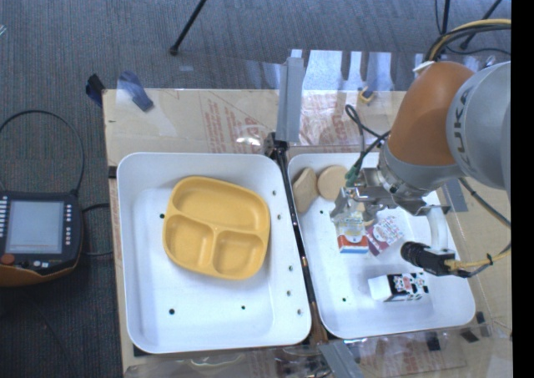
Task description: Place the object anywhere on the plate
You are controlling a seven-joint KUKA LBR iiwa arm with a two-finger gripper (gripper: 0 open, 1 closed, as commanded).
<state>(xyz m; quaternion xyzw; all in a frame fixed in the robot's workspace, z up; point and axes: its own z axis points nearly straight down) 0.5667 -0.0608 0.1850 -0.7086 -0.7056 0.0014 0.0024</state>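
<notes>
The yellow plate (219,227) with three sections lies in the left bin (142,301) on the table (200,118). The arm's hand (354,211) is low in the right bin (450,305), over a small red and white carton (354,238); whether it is open or closed I cannot tell. Nearby lie a wrapped snack (387,230), a black and white carton (400,286) and two tan round pieces (318,182)

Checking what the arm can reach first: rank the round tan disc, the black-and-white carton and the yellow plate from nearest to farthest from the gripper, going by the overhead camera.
1. Round tan disc, just behind and left of the gripper in the right bin.
2. Black-and-white carton, at the right bin's front.
3. Yellow plate, in the left bin, clearly farthest.
</notes>
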